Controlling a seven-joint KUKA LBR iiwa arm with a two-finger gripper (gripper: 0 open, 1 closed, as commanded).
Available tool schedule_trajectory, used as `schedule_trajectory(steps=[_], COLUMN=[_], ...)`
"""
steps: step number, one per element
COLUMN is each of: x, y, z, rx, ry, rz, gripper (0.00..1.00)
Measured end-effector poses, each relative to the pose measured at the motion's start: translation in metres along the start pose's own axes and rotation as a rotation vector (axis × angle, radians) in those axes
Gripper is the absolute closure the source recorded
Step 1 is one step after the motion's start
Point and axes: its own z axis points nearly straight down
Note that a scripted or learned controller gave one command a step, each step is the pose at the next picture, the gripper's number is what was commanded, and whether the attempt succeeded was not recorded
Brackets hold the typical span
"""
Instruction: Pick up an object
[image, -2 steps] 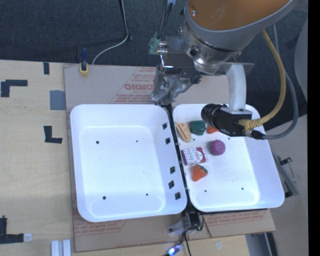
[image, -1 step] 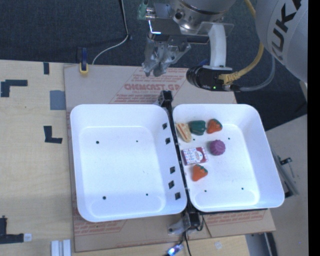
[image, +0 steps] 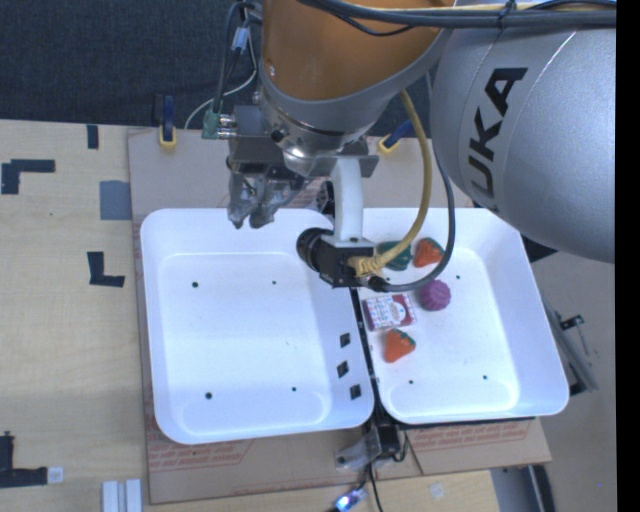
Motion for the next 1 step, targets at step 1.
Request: schedule_trajectory(steps=[1], x=[-0.0016], y=[0.0033], z=[-0.0118], rx=[-0.003], ry=[-0.001], rz=[0.002], gripper=[1.0])
